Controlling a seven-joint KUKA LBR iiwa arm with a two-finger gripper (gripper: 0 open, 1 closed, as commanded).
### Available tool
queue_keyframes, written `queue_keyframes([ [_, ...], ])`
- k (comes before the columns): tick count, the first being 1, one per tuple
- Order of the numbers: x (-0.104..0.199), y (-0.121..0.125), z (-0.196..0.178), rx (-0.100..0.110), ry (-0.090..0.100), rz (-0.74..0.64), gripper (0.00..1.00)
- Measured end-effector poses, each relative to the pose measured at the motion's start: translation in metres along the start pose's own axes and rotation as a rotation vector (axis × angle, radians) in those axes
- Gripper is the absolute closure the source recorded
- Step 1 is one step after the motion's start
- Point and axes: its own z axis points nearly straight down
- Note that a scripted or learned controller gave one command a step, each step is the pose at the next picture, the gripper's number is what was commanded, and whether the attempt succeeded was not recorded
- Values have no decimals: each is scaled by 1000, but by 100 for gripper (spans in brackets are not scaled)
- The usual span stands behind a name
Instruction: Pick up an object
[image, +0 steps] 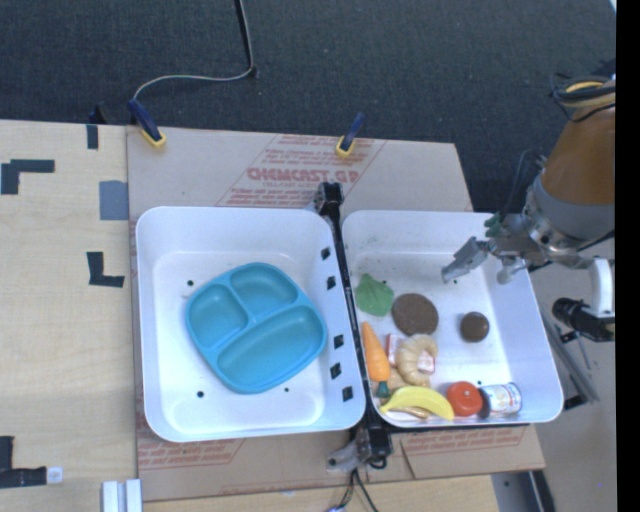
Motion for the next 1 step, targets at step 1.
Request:
queue_keyframes([
  [1,37,22,73,2,1,-1,0],
])
